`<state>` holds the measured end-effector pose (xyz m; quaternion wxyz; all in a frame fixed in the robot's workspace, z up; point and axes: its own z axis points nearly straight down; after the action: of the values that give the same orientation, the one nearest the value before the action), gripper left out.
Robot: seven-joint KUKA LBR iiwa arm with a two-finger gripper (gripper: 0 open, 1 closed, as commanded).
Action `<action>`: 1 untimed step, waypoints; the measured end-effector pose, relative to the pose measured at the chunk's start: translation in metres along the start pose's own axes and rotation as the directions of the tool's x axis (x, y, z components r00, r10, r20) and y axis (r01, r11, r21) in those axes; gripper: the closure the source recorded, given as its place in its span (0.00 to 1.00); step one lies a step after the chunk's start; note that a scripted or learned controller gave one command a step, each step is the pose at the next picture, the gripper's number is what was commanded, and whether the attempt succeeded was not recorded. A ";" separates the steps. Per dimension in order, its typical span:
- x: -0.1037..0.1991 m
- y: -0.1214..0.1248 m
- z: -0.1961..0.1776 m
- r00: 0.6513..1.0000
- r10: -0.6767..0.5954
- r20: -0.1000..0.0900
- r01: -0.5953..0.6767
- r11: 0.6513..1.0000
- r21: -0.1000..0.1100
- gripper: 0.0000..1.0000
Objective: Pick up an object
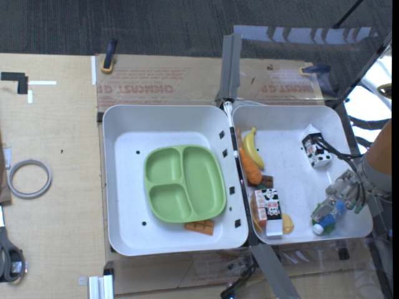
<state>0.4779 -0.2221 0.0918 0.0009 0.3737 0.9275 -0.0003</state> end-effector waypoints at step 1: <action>0.000 0.001 -0.009 1.000 -0.004 0.002 0.004 1.000 0.000 1.00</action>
<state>0.4792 -0.2214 0.1010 0.0017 0.3720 0.9282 -0.0005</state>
